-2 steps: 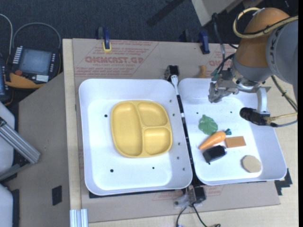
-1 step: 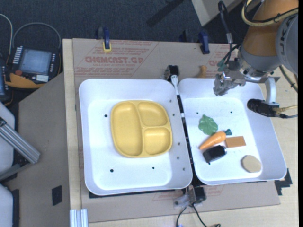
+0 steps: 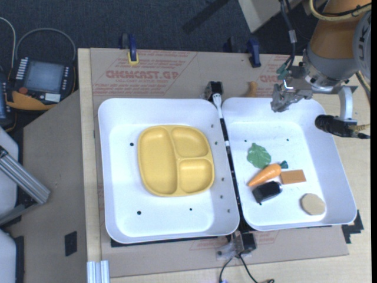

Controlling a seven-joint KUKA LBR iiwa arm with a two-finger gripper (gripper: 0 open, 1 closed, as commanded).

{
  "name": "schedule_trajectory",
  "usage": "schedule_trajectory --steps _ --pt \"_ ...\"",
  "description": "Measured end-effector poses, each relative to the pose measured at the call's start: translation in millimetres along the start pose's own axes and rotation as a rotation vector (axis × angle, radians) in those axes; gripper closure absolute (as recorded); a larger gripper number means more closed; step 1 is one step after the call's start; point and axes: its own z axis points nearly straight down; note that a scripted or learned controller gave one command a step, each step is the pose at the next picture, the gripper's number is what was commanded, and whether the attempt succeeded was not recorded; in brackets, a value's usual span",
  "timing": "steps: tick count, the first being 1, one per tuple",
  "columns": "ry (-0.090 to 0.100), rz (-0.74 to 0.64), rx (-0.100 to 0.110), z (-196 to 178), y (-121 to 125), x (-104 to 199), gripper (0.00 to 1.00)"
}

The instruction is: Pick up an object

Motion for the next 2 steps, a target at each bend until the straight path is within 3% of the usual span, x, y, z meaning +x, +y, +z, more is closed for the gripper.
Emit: schedule_trajectory --steps 2 --pt "0.004 -0.005 0.009 -1 -26 100 1.0"
